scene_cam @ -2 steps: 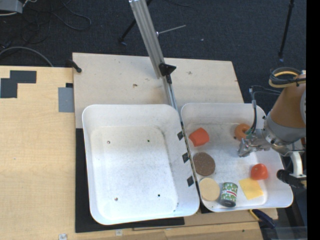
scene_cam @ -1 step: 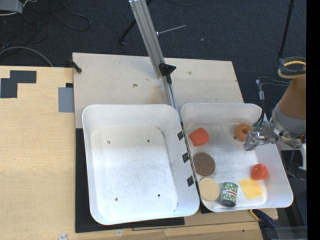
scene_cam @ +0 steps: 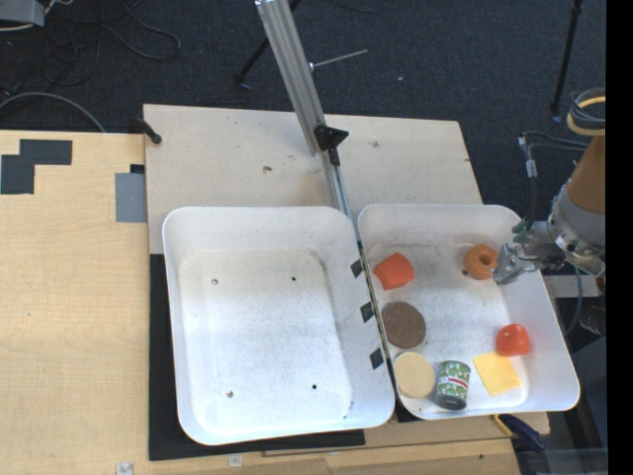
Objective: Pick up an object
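Lab: bench (scene_cam: 247, 156), floor cables (scene_cam: 69, 28)

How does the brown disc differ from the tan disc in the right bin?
The brown disc is dark and speckled; the tan disc is pale and plain. The brown disc looks slightly larger. The brown disc lies nearer the bin's middle; the tan disc sits lower, close to the front rim, beside the can. Both are round, lie flat, and sit along the bin's left wall.

light: bright and even from overhead | glare: two white bins (scene_cam: 262, 255) pretty washed out, not much surface detail | shadows: soft, short, small ones under the stuff | dark floor (scene_cam: 445, 47) murky | sharpness: slightly soft, low-res overall
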{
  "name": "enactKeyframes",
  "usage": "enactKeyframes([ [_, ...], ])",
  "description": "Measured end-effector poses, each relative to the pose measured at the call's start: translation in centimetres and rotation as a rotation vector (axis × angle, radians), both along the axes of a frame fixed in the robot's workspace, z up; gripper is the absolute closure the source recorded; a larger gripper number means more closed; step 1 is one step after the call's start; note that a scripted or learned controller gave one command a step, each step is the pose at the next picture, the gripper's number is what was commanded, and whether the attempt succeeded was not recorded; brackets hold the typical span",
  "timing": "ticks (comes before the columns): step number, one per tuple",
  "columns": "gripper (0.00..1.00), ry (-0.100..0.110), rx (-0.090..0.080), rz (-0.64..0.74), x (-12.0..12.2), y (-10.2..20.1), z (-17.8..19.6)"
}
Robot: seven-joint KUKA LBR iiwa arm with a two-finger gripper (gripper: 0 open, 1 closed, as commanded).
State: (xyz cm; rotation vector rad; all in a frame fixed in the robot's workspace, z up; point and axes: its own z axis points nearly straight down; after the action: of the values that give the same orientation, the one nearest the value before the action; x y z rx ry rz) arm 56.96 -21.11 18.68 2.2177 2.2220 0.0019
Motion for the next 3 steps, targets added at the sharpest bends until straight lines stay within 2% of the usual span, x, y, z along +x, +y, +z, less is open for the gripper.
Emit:
enactKeyframes([
  [1,1.0,-0.001,0.0,0.0,0.1,-0.1,5.3],
  [2,1.0,0.005,0.003,0.003,2.1,5.0,4.2],
  [3,1.0,0.003,0.003,0.003,3.8,9.9,5.1],
])
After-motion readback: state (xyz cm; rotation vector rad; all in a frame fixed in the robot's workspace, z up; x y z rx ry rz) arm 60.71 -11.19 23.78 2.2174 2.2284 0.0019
